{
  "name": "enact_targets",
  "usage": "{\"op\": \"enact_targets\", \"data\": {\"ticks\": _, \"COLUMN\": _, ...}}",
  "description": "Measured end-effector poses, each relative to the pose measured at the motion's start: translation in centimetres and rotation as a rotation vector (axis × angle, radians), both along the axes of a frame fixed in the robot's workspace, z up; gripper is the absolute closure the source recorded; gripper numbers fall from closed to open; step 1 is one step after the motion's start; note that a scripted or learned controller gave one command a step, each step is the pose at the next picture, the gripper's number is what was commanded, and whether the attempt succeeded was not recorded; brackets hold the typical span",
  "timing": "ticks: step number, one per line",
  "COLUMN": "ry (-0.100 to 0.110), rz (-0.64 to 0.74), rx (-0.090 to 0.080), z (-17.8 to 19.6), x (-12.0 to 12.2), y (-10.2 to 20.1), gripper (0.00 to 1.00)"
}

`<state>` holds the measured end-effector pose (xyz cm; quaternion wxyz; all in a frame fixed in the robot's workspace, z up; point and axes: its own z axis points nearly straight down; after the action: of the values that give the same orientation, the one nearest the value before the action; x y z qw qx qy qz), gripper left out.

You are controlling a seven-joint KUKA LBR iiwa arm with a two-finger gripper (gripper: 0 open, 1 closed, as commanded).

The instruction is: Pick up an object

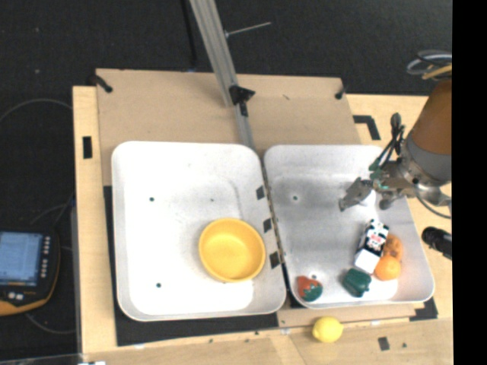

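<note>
Objects: I see the black-and-white box, orange fruit, green block and red toy crowded in the right bin near corner, probably dropped there.
Left bin: it holds a yellow bowl.
Gripper: fingers spread wide, empty, above bare floor.
Arm: reaches from right, wrist tilted down.
</note>
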<state>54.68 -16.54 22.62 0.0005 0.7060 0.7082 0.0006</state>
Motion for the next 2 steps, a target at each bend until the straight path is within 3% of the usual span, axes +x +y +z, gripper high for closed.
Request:
{"op": "enact_targets", "data": {"ticks": 1, "ry": 0.0, "rz": -0.001, "rx": 0.0, "z": 0.0, "x": 0.0, "y": 0.0, "gripper": 0.0}}
{"op": "enact_targets", "data": {"ticks": 2, "ry": 0.006, "rz": -0.004, "rx": -0.002, "z": -5.4, "x": -0.7, "y": -1.0, "gripper": 0.0}}
